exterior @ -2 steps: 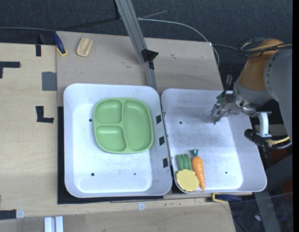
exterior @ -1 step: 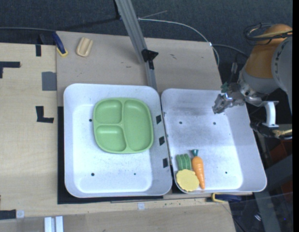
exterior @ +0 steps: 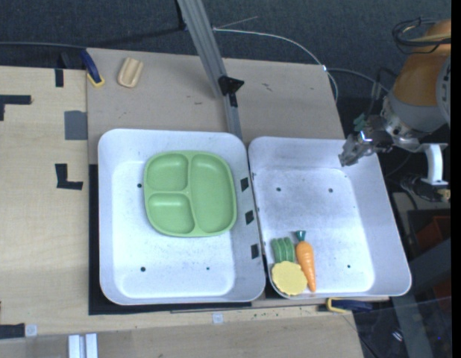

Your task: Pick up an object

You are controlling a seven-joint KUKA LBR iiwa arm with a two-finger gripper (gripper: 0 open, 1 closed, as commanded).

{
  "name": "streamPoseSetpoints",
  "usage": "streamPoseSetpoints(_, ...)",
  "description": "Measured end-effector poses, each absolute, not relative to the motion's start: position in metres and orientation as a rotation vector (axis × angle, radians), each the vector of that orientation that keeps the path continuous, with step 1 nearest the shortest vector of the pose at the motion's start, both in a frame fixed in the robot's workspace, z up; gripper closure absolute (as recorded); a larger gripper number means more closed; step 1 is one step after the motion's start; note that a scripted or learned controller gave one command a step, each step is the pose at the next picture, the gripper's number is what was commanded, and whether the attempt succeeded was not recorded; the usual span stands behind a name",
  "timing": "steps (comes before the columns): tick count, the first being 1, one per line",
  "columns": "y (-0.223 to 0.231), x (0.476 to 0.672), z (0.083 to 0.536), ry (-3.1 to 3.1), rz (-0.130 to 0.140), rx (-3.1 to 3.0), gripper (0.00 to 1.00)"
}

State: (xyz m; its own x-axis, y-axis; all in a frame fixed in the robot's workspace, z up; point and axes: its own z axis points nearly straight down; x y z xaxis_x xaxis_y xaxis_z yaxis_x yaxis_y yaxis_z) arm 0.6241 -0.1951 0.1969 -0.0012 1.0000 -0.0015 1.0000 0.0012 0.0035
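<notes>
Toy food lies in the front left corner of the right bin point(exterior: 365, 200): an orange carrot point(exterior: 306, 264), a yellow round piece point(exterior: 289, 278) and a green piece point(exterior: 283, 249), all touching one another. My gripper point(exterior: 351, 152) hangs over the bin's back right rim, far from these items. Nothing shows between its tips. The grey arm with its orange band point(exterior: 421, 80) reaches in from the right edge.
The left bin point(exterior: 118, 274) holds a green divided plate point(exterior: 190, 193). A grey pole point(exterior: 208, 43) slants down to the bins' back edge. A tan block point(exterior: 130, 72) and a blue-yellow clip point(exterior: 92, 68) lie on the bench behind the bins.
</notes>
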Motion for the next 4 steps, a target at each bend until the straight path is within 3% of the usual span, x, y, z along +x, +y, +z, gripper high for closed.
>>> streamPoseSetpoints(1, -0.195, 0.625, 0.218, 2.222, 0.001, 2.219, 1.0)
streamPoseSetpoints(4, -0.025, 0.639, 0.221, 2.232, 0.001, 2.214, 1.0)
